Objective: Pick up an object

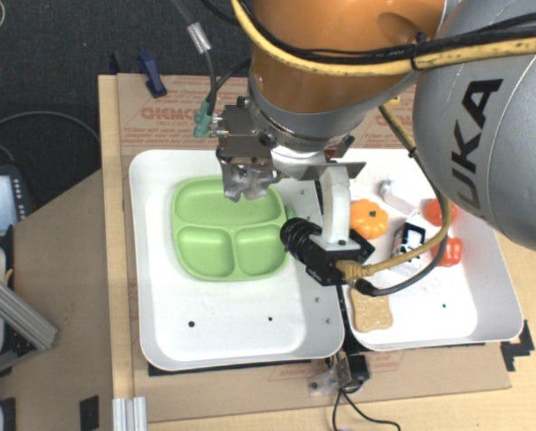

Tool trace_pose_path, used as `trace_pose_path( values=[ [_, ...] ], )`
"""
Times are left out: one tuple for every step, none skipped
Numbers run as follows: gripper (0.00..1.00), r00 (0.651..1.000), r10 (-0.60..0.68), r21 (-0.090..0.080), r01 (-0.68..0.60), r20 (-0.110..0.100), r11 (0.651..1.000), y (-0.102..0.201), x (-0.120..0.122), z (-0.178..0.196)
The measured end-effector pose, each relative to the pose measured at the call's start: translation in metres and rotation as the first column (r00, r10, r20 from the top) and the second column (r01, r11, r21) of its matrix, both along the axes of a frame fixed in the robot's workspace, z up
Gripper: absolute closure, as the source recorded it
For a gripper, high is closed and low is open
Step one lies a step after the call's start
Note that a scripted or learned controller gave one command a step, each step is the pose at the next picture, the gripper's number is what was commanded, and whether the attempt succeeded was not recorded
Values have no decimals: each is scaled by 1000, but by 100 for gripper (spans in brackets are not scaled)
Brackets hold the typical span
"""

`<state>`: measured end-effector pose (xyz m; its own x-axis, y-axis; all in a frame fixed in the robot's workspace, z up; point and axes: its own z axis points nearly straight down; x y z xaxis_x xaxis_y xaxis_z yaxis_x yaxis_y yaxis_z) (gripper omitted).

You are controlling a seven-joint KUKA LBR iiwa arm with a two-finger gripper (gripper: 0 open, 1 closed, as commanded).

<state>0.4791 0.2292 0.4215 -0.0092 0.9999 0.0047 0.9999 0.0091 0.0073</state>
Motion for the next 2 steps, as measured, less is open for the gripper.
trace_pose_path(
  values=[
    [100, 1000, -15, -11, 15, -19, 1000, -45, 2, -114],
    [100, 1000, -17, -3, 17, 5, 1000, -122, 1, -10]
  ],
)
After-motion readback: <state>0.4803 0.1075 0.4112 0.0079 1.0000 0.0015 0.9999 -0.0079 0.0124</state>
